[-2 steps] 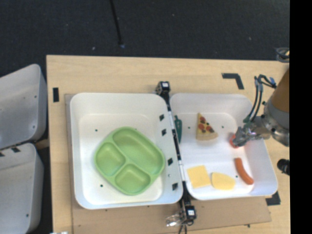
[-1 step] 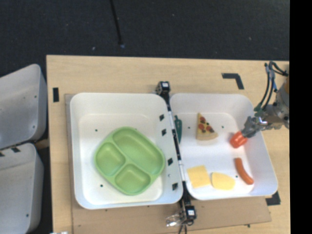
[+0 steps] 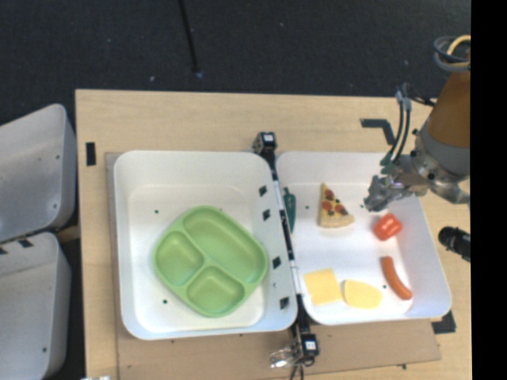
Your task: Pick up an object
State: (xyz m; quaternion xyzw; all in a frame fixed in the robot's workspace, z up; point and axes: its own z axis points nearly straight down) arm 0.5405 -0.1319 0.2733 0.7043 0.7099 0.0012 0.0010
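Note:
The right bin (image 3: pixel 317 166) holds a pizza slice (image 3: pixel 333 207), a small red tomato-like piece (image 3: pixel 387 227), a sausage (image 3: pixel 396 278), a yellow cheese square (image 3: pixel 321 286) and a pale yellow round piece (image 3: pixel 362 294). My gripper (image 3: pixel 383 196) hangs over the bin's right part, just above and left of the red piece and right of the pizza slice. Nothing shows between its fingers.
A green divided plate (image 3: pixel 209 260) lies in the left bin (image 3: pixel 127 212). A dark green item (image 3: pixel 290 207) sits by the divider between the bins. The grey arm with its orange band (image 3: pixel 451 121) comes in from the right. Wooden bench (image 3: pixel 198 117) surrounds both bins.

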